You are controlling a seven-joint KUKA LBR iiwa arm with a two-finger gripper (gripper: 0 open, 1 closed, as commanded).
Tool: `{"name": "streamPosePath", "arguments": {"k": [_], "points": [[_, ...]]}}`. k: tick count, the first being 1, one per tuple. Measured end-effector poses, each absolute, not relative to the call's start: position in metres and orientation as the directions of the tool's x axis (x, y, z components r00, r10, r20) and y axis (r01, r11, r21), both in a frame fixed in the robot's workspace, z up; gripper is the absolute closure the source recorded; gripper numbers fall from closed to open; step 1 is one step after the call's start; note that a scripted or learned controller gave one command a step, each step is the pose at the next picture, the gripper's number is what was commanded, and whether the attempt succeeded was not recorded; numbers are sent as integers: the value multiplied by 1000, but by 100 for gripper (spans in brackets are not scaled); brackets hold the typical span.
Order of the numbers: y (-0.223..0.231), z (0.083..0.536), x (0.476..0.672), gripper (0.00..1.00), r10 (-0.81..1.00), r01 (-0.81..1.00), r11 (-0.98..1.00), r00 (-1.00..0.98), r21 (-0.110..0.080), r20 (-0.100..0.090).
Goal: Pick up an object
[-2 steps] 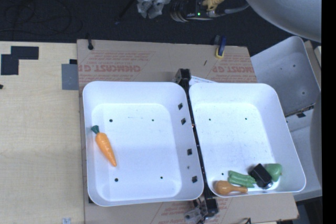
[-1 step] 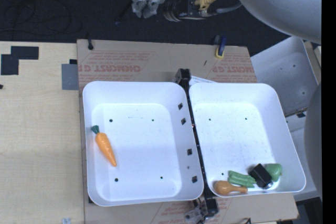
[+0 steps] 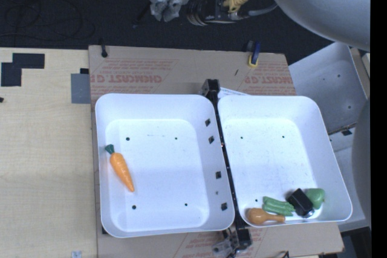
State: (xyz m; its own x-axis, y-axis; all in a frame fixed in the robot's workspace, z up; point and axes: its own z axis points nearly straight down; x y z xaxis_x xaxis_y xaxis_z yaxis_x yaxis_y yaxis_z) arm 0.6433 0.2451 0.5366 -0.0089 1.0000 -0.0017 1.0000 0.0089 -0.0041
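Hanging above the far edge of the bench, away from both bins: the gripper (image 3: 171, 2), its state not being readable at this angle, possibly released.

Risking a bad grasp in the right bin (image 3: 275, 107), where a green pod (image 3: 278, 206), a black block (image 3: 300, 202), an orange gourd (image 3: 264, 216) and a rounder green piece (image 3: 315, 195) are crowding the near corner against the wall: closing on two at once, or jamming against the rim.

Risking less with the carrot (image 3: 121, 171), lying alone near the left wall of the left bin (image 3: 151, 103). Looking orange, tapered, green-topped and smooth, so likely rolling or slipping out under an off-centre pinch.
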Motion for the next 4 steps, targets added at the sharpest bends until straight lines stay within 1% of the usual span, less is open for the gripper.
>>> {"name": "streamPosePath", "arguments": {"k": [4], "points": [[246, 537, 643, 100, 1000, 1000, 11, -11, -5, -2]]}}
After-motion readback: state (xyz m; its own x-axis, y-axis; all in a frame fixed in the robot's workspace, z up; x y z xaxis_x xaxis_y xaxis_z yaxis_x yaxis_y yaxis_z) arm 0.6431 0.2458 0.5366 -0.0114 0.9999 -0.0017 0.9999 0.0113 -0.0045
